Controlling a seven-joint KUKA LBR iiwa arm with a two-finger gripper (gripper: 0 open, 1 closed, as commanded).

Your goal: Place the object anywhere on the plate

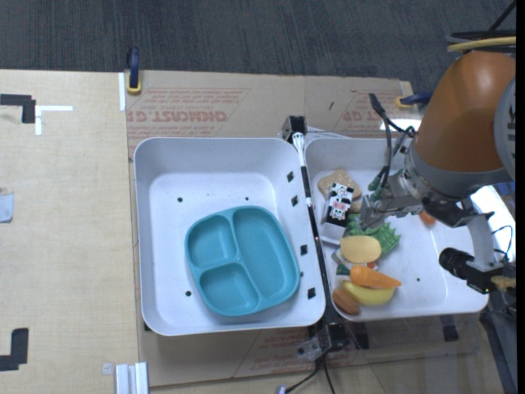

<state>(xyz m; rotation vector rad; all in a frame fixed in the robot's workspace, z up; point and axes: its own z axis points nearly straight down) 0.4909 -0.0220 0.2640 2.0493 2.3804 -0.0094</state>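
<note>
plate (242,259), one, teal, three compartments, left bin (164,171), two bins

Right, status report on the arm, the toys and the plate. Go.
Gripper low over right bin, at the green toy. Toy food pile unlifted. Teal divided plate in left bin, bare. Path clear.

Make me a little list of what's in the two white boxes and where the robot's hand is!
left bin: blue plate with three sections, nothing on it
right bin: pile of toy food
toy food: cow-print item, yellow piece, carrot, banana, green leafy piece
gripper: above the pile
task: not yet done
</note>
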